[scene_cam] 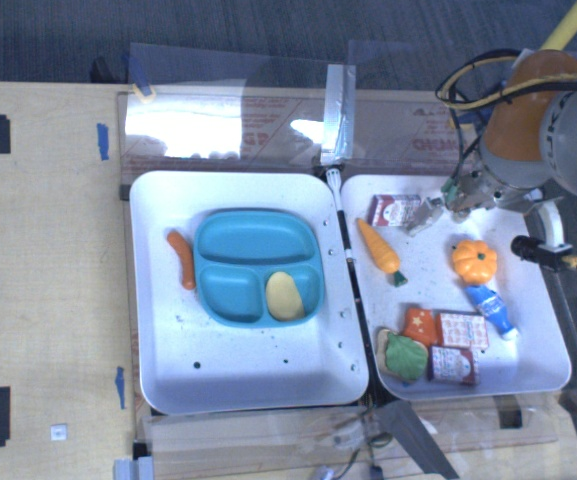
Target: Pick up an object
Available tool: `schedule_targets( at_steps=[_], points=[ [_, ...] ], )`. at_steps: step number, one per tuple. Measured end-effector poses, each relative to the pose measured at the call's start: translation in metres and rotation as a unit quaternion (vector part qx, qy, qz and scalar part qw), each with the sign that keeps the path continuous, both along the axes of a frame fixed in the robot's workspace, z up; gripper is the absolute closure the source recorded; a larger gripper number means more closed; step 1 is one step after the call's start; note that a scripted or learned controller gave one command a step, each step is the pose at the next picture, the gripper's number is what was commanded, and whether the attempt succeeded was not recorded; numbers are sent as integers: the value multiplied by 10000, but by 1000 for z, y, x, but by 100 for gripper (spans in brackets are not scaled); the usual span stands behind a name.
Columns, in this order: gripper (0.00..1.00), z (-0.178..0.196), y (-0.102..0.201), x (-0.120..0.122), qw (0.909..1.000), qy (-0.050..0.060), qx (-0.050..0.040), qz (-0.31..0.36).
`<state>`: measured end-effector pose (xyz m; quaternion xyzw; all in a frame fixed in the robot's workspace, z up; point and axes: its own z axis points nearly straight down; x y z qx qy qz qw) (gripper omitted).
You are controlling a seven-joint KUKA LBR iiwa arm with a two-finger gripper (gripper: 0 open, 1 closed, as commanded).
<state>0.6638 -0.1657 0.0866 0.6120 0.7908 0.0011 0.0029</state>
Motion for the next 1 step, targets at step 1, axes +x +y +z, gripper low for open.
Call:
schedule_targets(
  at_steps=[1],
  points=[
    [0, 0, 14, -79, 9971, 12, 5, 763]
  ],
)
